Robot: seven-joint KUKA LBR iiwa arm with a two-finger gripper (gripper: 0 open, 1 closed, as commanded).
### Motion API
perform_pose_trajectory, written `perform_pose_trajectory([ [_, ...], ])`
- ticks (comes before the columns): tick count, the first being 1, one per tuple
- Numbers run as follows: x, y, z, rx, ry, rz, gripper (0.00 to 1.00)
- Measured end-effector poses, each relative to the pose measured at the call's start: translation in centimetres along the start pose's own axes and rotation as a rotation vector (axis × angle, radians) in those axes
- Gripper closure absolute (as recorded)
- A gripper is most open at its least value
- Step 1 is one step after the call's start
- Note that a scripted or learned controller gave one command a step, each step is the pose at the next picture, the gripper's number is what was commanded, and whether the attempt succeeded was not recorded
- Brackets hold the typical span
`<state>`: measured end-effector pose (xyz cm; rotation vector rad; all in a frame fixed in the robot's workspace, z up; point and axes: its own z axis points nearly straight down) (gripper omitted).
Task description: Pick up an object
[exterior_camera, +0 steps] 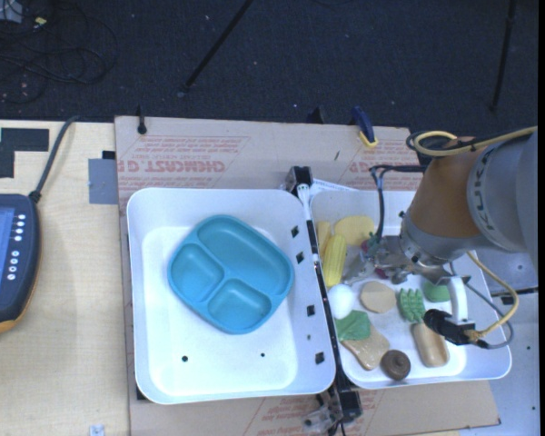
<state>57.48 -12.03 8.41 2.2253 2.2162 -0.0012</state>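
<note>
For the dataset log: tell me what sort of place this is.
Likely a robotics lab bench for pick-and-place trials: a grey arm over two white bins, toy food such as corn, and a teach pendant alongside.

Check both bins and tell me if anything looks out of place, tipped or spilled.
Nothing stands out. The blue divided plate lies flat, turned at an angle, in the left bin. The toy foods, such as the corn cob and brown donut, lie jumbled but inside the right bin.
</note>
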Motion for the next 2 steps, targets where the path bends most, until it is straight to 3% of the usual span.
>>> perform_pose_trajectory([
  [1, 1.7, 6.2, -0.3, 0.009, 0.000, -0.008, 0.00],
  [2, 1.7, 6.1, -1.3, 0.006, 0.003, -0.001, 1.00],
])
